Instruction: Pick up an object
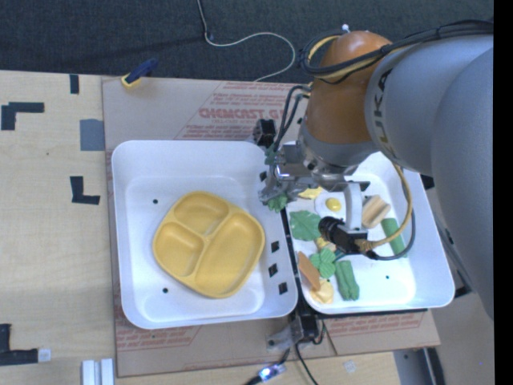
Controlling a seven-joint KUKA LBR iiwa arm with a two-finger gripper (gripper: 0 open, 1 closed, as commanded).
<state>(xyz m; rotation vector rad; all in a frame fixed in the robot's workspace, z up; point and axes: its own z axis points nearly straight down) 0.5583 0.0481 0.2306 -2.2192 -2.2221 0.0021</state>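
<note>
My gripper [275,184] hangs over the inner edge of the right bin [425,283], close to the divider between the two bins. A small green piece [277,204] shows right below it; whether it is held I cannot tell. The right bin holds toy food: a green leaf [304,224], a fried egg [331,207], a tan bread piece [374,211], a green bean [390,235], a green pickle [347,280] and an orange piece [309,269]. The arm's orange band and grey body hide the bin's far part.
A yellow divided plate [210,243] lies in the left bin [128,215]. A black cable [405,215] loops from the wrist over the food. Cardboard lies under both bins, and a white cord [240,38] runs across the dark floor behind.
</note>
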